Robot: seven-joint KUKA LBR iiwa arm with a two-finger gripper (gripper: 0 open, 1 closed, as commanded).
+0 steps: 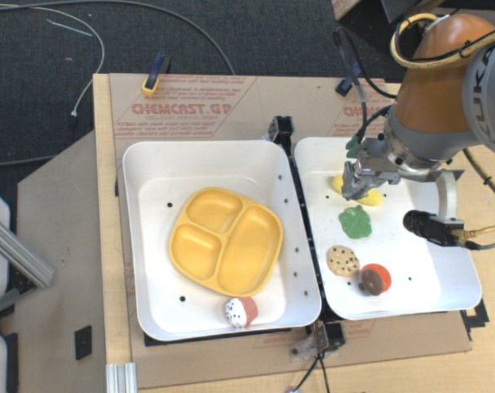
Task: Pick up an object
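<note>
We see the gripper (361,184) low in the right bin (444,297), directly over a yellow object (368,197) that peeks out beneath it, though whether it grips we cannot tell.

Red print "CHEMCAST GP" — on cardboard sheet (182,109) under bins.

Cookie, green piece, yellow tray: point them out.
cookie (342,260), camera view, centre of its speckled top
green piece (356,222), camera view, middle of its body
yellow tray (252,248), camera view, floor of the large compartment
</note>
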